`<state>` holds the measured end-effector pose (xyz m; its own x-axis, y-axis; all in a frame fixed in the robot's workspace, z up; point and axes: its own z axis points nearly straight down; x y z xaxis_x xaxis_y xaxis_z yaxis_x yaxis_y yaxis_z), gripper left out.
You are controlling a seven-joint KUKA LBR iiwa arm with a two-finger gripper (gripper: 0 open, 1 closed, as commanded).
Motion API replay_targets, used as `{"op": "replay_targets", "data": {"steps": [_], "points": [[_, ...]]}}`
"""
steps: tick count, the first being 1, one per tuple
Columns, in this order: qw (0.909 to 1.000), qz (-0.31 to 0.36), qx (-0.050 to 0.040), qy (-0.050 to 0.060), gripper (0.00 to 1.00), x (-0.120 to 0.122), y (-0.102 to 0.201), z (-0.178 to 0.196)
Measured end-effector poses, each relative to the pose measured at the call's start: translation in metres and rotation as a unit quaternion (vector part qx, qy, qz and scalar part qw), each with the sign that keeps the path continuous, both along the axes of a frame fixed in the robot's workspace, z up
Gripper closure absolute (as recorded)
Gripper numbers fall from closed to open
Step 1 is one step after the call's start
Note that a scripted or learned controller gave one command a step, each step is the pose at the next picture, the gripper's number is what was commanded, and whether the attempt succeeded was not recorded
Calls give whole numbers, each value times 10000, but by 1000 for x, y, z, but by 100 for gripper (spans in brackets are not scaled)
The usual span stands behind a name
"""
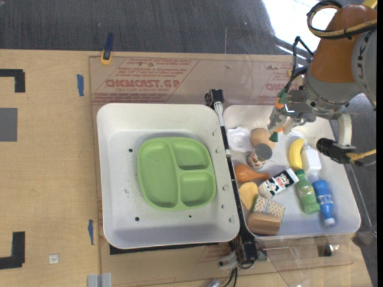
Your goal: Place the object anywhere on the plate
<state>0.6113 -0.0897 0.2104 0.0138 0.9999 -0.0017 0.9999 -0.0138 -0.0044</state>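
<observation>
A green divided plate (175, 172) lies in the middle of the left bin (114, 160), with nothing on it. My gripper (280, 124) hangs over the back part of the right bin (347, 220), just above and to the right of a tan round object (260, 137). A small can (259, 156) sits in front of that object. A yellow banana (295, 153) lies a little to the gripper's right and nearer the front. I see nothing held in the gripper.
The right bin also holds a white lump (238, 139), an orange carrot-like piece (251, 173), a black-and-white carton (278, 183), green (307, 197) and blue (324, 201) bottles and a brown block (266, 216). A black divider (224, 142) separates the bins.
</observation>
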Motion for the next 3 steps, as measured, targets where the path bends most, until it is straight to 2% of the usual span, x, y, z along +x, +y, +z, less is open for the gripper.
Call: {"op": "replay_targets", "data": {"steps": [1,2,3], "points": [[9846,-1747,14,39,100,-64,65,5],[9725,-2328,10,49,100,-83,169,-1],[9721,-2344,-2,40,0,-83,166,-1]]}}
